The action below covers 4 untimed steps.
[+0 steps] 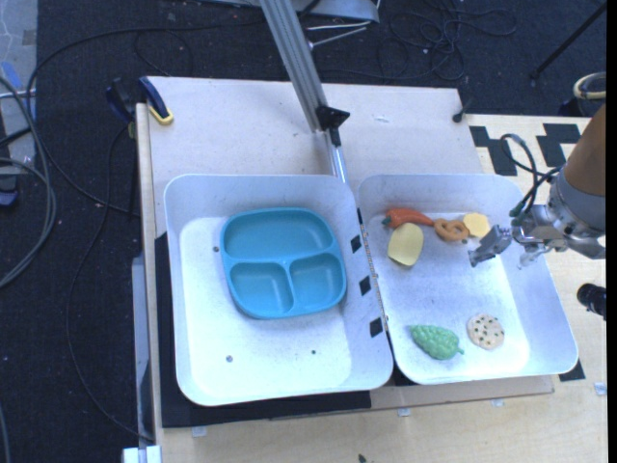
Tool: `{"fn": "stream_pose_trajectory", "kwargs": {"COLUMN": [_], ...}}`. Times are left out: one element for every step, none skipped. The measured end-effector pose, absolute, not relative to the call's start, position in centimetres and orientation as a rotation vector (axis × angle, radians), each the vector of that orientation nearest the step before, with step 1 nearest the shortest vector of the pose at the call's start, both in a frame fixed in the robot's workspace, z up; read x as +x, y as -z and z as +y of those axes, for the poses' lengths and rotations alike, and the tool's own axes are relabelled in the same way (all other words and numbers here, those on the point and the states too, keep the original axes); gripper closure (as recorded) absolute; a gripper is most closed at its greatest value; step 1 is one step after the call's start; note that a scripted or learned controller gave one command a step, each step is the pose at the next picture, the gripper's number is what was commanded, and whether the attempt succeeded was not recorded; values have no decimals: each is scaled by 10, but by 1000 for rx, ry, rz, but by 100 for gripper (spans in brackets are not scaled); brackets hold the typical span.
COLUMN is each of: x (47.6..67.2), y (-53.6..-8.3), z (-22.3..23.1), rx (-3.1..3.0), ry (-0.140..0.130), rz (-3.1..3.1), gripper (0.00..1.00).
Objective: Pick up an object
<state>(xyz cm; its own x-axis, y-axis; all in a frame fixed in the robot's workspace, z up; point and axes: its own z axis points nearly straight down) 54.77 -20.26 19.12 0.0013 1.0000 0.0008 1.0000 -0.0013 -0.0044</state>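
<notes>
Cookie and green leafy piece: front of the right bin, near each other. Yellow piece, orange carrot-like piece, brown ring, small yellow piece: back of that bin, clustered. Pincer: over the right bin beside the small yellow piece, fingers spread apart, nothing between them; arm cut off at the edge. Blue divided tray: left bin.

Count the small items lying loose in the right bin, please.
6: carrot, yellow wedge, pretzel and yellow piece along the far side; green leafy piece and cookie near the front. The gripper may hide more.
</notes>
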Motion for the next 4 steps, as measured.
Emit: {"fn": "stream_pose_trajectory", "kwargs": {"x": [552, 553, 550, 560], "y": [-135, -149, -211, -265], "z": [-211, -211, -214, -220], "rx": [-2221, -2224, -2225, -2225], "ry": [-4, 1, 4, 4], "rz": [-2217, -2222, -2228, -2230], "gripper": [0, 100, 100, 100]}}
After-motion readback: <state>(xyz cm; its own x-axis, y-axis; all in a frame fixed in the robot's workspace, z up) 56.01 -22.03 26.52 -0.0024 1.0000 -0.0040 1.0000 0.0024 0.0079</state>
